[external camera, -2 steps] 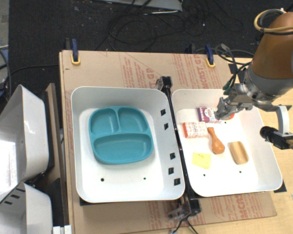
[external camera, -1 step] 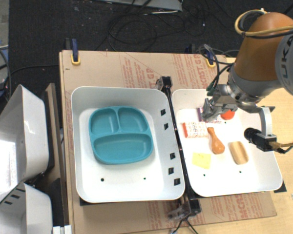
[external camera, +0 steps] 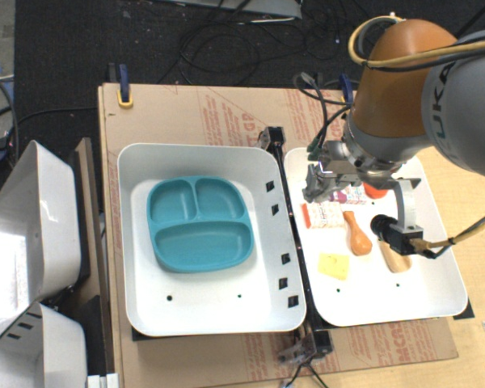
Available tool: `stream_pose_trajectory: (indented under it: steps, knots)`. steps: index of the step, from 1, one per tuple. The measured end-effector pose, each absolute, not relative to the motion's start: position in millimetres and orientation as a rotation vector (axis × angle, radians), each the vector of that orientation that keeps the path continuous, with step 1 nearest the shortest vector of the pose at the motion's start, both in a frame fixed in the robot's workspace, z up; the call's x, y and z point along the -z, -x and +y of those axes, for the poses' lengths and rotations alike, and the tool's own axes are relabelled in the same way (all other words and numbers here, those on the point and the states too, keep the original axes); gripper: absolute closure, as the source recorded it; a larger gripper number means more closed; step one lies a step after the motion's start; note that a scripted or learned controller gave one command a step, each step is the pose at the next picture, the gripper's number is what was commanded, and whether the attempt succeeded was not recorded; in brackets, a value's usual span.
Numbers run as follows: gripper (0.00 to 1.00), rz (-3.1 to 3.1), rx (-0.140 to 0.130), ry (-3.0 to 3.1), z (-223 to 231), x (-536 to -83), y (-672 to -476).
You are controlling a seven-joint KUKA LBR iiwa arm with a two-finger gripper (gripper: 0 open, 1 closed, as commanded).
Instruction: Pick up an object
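the left bin [external camera: 137,217] sits on the bench [external camera: 186,111] and holds one thing, a teal divided plate [external camera: 200,223], lying flat near its middle. wide and low, it gives little to close on, so it seems a poor candidate.

the right bin [external camera: 436,297], just beside it, carries all the loose pieces. a small red stick [external camera: 305,215] lies near its left wall, touching or just beside a white packet [external camera: 331,214] with pink print. nearer the front is a yellow square [external camera: 334,265], flat and apart from the rest. then come an orange pear-shaped piece [external camera: 357,234], a tan block [external camera: 394,259] and a red-orange piece [external camera: 376,191], partly hidden under the wrist.

the hand [external camera: 322,183] hangs low over the far left of this bin, above the packet's far edge, probably because the crowded pieces there offer the likeliest pick. i cannot tell whether it is spread or pressed together, and nothing visibly sits in it.
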State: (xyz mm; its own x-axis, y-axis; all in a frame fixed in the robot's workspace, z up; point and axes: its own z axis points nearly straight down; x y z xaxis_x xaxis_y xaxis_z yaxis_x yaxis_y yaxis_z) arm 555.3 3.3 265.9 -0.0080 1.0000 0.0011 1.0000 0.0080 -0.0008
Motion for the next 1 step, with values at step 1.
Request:
stream_pose_trajectory:
  steps: [1]
  knots:
    - [1.00, -2.228, -0.002, 2.211, 49.9, -261.6, -541.6]
